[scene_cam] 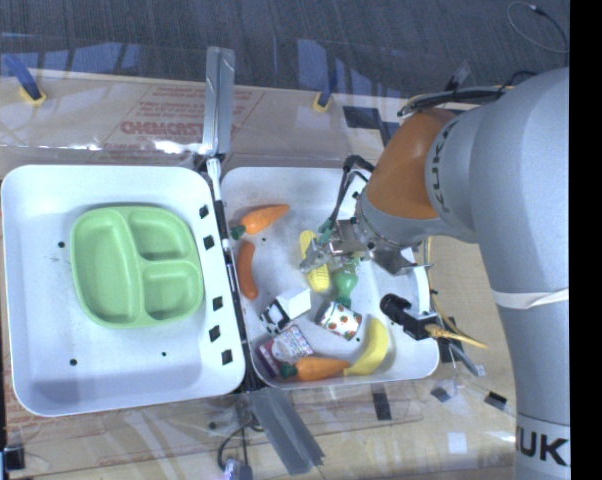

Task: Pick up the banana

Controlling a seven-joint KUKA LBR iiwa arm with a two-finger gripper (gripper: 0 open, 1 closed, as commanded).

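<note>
banana (374,348) sits at the near edge of the right bin (281,180), touching an orange carrot (319,369) and a small printed can (339,319). your gripper (333,260) hovers over the yellow and green clutter mid-bin, so you'd want to shift toward the near rim before dropping. can't tell finger state, clutter blurs it.

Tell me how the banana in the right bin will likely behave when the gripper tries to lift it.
The banana looks smooth and curved, so it may slip or pivot between fingers unless it is gripped near its middle. It lies against the right bin's front wall, touching a carrot and a small printed cup, so lifting it will probably nudge those. It looks rigid, probably a light toy.
</note>
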